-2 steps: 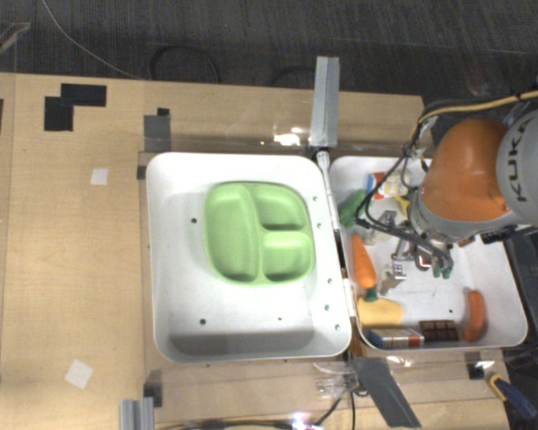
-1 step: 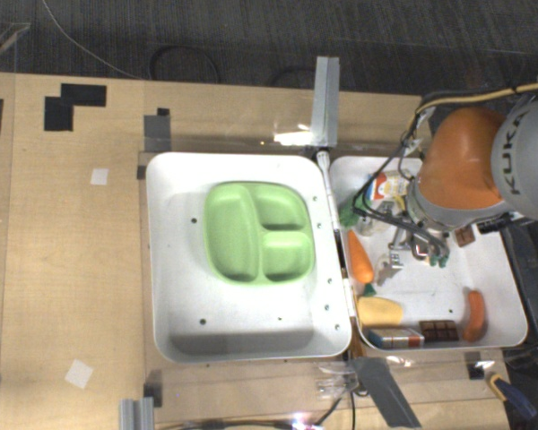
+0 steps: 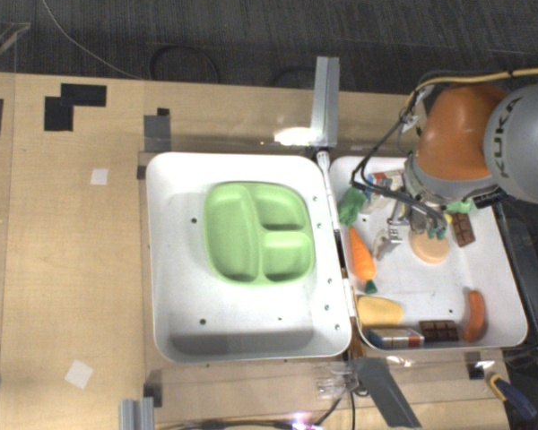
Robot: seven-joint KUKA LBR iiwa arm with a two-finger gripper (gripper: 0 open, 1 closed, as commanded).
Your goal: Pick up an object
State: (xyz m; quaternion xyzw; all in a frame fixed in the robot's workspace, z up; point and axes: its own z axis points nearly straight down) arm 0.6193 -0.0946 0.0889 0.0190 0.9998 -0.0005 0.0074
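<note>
Orange carrot (image 3: 362,257) lies lengthwise along right bin's (image 3: 511,280) left wall; hand (image 3: 396,236) beside it, grip unclear.

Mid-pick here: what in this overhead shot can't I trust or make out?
- Gripper, camera view: jaws too small and cluttered by cables to tell open or shut, or whether they grip anything.
- Right bin: its upper part is covered by the arm.
- Green object by the divider: too blurred to identify.
</note>
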